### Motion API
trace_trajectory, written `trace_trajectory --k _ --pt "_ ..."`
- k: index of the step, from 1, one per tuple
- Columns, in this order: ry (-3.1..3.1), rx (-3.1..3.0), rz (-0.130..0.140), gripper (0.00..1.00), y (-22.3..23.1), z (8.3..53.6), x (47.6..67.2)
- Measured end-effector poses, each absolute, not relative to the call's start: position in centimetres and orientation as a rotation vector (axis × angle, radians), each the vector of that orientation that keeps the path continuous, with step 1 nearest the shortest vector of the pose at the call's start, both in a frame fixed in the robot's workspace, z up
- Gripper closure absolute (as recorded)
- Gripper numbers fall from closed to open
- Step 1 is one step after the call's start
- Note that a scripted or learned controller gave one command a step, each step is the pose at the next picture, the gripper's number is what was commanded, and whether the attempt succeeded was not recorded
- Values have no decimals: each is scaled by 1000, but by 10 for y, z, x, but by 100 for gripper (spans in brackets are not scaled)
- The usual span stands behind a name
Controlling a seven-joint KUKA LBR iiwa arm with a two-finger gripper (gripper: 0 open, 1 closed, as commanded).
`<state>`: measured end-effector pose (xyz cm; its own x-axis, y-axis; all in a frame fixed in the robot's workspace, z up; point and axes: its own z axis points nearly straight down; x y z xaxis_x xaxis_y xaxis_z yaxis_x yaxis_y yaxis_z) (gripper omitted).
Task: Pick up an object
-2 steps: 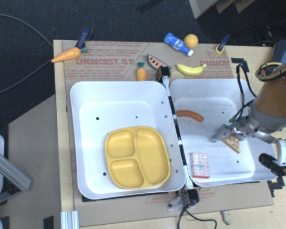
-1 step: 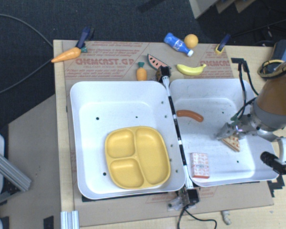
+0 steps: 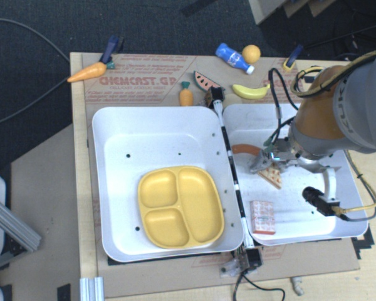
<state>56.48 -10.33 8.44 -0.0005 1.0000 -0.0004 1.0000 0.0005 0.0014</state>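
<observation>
A sausage (image 3: 242, 148), a cracker (image 3: 271, 177) and a small packet (image 3: 262, 216) crowded the right bin (image 3: 301, 231) — the gripper (image 3: 265, 162) hovered over the cracker, its grip state impossible to tell.

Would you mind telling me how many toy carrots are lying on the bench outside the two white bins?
2. One large carrot lies at the bench's far-left corner; one small carrot sits just behind the left bin, beside the watermelon slice. The arm could hide others.
</observation>
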Motion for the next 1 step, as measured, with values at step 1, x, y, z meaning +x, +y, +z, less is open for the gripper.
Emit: trace_trajectory --k 1 --pt "2223 2219 3 100 -42 185 590"
